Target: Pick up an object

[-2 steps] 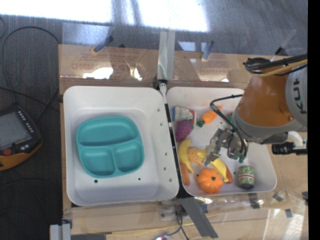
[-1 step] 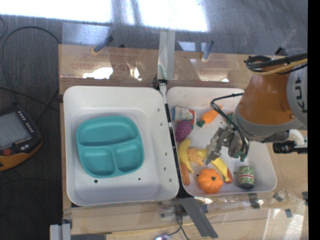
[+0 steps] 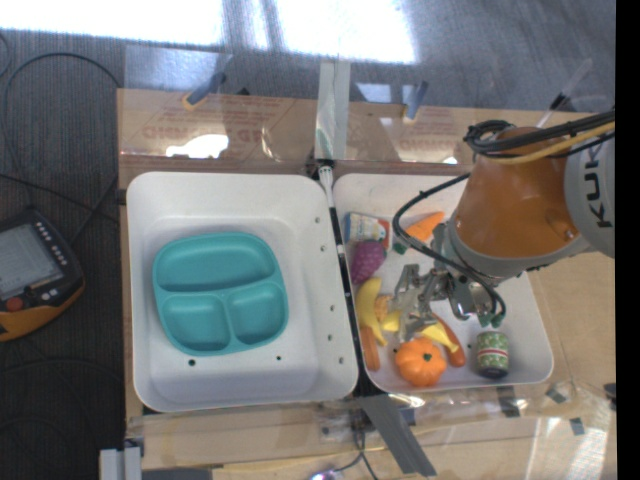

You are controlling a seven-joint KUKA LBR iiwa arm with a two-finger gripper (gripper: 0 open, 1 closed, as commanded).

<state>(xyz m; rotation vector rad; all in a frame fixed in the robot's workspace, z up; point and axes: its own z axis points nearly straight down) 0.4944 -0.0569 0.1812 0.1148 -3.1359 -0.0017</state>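
Note:
My gripper point(image 3: 425, 303) hangs low in the right bin point(image 3: 535, 368), below the orange wrist band, among toy foods. It is just above a yellow banana point(image 3: 373, 304) and a yellow-orange piece point(image 3: 440, 333), and I see nothing held in it. An orange pumpkin point(image 3: 420, 362) lies near the bin's front edge. A green jar point(image 3: 491, 353) stands to the pumpkin's right. Purple grapes point(image 3: 367, 259) and a small packet point(image 3: 366, 229) lie at the bin's left side. An orange carrot point(image 3: 424, 225) is at the back, partly hidden by the arm.
The left bin point(image 3: 160, 208) holds a teal divided plate point(image 3: 220, 290). A thin orange stick point(image 3: 371, 349) lies by the divider between the bins. Black cables loop around the wrist. A handheld controller point(image 3: 30, 268) sits off the bench at the far left.

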